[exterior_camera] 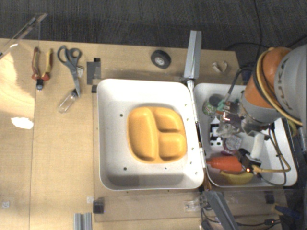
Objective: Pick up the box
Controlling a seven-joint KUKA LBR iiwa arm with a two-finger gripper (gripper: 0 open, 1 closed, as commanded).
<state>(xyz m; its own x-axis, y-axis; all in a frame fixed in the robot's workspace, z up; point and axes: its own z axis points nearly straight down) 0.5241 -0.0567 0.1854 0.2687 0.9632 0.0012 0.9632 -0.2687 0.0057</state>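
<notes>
My gripper (229, 128) reaches down into the right bin (284, 175), near its left half. A small black-and-white box (215, 134) lies just left of the gripper, partly hidden by it. I cannot tell whether the gripper touches the box. The grey arm with its orange band (268, 68) covers the bin's upper right part.
An orange carrot-like item (224, 163) and a yellow banana (237, 178) lie at the right bin's front. A round green-grey item (211, 106) sits at its back left. The left bin (110, 128) holds a yellow divided plate (156, 133). Scissors (72, 63), pliers (41, 66) and a tape roll (160, 58) lie on the bench.
</notes>
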